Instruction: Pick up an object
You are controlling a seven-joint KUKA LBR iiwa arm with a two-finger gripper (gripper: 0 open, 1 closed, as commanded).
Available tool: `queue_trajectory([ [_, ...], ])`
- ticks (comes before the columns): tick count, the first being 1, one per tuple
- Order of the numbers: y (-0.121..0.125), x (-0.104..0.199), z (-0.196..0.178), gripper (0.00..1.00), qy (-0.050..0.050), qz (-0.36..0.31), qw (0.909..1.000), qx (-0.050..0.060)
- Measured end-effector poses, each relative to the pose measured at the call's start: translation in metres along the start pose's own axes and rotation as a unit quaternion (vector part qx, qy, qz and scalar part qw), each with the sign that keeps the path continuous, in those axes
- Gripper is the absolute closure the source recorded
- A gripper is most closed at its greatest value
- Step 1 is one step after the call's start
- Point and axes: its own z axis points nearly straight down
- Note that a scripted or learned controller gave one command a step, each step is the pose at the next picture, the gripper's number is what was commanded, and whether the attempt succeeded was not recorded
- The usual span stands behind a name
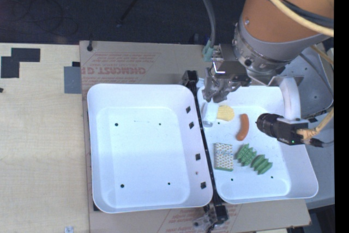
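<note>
In the right bin (pixel 283 185) lie a pale yellow chip-shaped piece (pixel 226 113), an orange-red sausage-like piece (pixel 242 126), a grey-white mesh-patterned block (pixel 223 156) and a green ridged piece (pixel 253 159). My gripper (pixel 214 96) hangs over the bin's far left corner, just up and left of the yellow piece. Nothing shows between its fingers.
The left bin (pixel 103 117) sits beside the right one, with black clips (pixel 192 124) along the shared divider. Both bins rest on a cardboard sheet (pixel 131 63) on a light wooden bench. The large arm body fills the upper right.
</note>
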Motion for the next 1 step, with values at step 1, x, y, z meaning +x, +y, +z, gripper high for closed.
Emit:
queue_trajectory([
  [1,-0.0216,-0.0323,0.1294,1.0,-0.003,0.003,0.9999,0.01],
])
